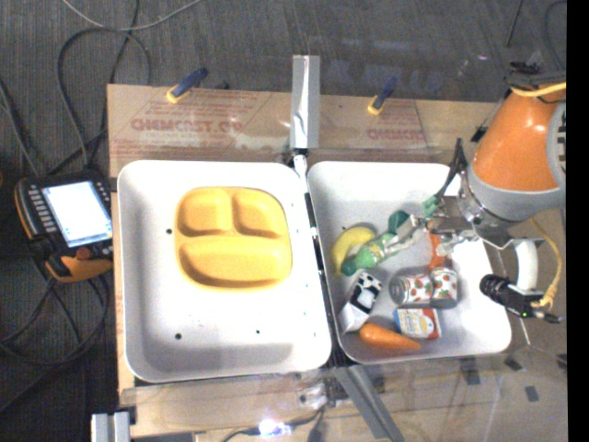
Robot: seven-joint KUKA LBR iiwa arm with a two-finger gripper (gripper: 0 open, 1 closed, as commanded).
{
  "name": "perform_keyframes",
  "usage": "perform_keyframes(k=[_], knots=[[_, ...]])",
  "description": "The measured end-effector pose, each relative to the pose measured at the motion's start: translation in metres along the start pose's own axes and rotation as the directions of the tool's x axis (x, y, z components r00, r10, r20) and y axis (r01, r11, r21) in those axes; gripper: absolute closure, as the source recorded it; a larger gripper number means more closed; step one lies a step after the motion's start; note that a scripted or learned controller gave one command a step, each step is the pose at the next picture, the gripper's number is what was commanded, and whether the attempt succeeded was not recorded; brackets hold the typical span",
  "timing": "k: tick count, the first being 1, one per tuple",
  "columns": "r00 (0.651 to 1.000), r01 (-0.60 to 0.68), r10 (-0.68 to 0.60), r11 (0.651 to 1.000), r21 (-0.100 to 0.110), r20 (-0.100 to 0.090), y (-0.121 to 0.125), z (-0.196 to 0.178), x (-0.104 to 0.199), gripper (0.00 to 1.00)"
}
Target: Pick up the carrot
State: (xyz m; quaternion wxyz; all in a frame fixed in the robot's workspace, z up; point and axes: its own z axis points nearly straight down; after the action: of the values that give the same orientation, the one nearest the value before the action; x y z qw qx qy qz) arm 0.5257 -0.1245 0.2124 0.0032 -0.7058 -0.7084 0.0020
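The carrot (388,339) is orange and lies flat near the front wall of the right bin (386,180), pointing right, just below a small carton (417,321). My gripper (439,227) hangs over the right side of that bin, behind the carrot and well apart from it, above a red-and-white can (424,288). The orange-banded arm (520,150) enters from the right and hides the bin's far right corner.
The right bin also holds a yellow fruit (353,244), a green piece (396,231) beside it and a black-and-white item (364,294). A yellow divided tray (235,238) sits in the left bin (147,274). A pendant (69,215) lies left of the bench.
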Motion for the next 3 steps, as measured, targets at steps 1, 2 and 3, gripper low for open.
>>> perform_keyframes(k=[1,2,3], knots=[[0.986,-0.165,0.165,0.986,-0.001,0.001,-0.013,0.000,-0.079,0.00],[0.995,0.103,-0.103,0.995,-0.002,-0.001,-0.009,0.096,-0.056,0.00],[0.998,-0.070,0.070,0.997,-0.021,0.009,-0.026,0.123,-0.010,0.00]])
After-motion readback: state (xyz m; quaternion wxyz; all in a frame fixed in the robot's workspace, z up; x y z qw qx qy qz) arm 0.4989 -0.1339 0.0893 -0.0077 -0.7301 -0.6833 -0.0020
